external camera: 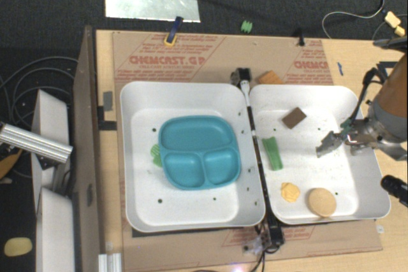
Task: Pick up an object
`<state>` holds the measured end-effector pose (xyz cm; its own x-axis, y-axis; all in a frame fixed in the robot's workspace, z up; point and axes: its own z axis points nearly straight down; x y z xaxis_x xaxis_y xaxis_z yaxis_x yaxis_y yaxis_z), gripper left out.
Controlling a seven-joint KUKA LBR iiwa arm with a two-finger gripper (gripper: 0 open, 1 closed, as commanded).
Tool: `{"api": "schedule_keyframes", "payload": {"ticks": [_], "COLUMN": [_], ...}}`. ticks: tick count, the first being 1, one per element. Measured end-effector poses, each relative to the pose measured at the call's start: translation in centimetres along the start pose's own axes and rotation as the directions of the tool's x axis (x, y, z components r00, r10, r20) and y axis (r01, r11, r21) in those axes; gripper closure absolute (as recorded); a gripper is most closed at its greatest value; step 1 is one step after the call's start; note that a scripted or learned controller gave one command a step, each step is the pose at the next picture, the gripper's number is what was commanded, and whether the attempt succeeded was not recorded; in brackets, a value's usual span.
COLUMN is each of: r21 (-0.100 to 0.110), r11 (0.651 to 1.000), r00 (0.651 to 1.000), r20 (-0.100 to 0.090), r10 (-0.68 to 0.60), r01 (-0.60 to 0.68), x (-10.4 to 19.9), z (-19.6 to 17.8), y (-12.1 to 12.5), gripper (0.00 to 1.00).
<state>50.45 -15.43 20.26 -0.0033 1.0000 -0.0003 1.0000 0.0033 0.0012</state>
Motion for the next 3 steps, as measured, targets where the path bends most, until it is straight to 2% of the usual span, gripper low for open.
{"api": "schedule_keyframes", "payload": {"ticks": [1,2,3], "r21": [0.002,0.0,-0.011], "r11": [1.0,1.0,1.0], "r00": [1.0,1.0,1.0], "r20": [-0.003,-0.003,0.003], "r10": [-0.006,-0.002,-0.001], "r01": [0.006,0.002,0.001], "x": [5.3,6.6,1.7], "z": [7.2,11.8,11.5], "y": [4.5,5.3,12.2], "gripper": [0.0,0.0,0.0]}}
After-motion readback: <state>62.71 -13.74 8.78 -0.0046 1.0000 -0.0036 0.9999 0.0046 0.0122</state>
